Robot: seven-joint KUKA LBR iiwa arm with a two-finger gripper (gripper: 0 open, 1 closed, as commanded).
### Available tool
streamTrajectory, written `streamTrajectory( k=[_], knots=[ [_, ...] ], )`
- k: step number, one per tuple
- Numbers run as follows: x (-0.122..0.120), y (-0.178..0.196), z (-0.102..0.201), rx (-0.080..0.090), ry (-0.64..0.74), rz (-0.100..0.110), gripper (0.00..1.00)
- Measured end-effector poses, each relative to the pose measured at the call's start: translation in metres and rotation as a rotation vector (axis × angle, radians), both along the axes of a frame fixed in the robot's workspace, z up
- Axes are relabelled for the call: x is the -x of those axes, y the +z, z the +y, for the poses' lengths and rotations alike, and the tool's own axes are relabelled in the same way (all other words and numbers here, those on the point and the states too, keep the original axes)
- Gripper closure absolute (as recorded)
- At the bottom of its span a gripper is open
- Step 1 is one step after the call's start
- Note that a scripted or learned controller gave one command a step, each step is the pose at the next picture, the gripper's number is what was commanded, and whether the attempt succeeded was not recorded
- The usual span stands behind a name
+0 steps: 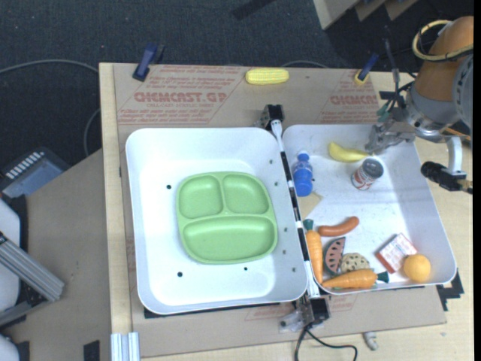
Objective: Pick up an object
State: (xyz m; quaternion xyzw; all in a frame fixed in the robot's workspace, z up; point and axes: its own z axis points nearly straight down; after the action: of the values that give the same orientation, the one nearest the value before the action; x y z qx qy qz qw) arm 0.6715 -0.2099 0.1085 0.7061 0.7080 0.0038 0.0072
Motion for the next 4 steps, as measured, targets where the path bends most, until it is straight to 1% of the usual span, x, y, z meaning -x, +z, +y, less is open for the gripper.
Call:
streamTrajectory(
  k=[1, 2, 3, 4],
  knots=[
    [0.0, -0.001, 0.0, 0.0, 0.0, 0.001, 0.0],
    [0.044, -0.024, 0.029, -0.006, -0.003, 0.017, 0.0],
    [0.009, -0.026, 0.001, -0.011, 0.001, 0.04, 0.0],
    [0.039, -0.024, 0.025, -0.005, -0.003, 0.016, 0.0]
  ],
)
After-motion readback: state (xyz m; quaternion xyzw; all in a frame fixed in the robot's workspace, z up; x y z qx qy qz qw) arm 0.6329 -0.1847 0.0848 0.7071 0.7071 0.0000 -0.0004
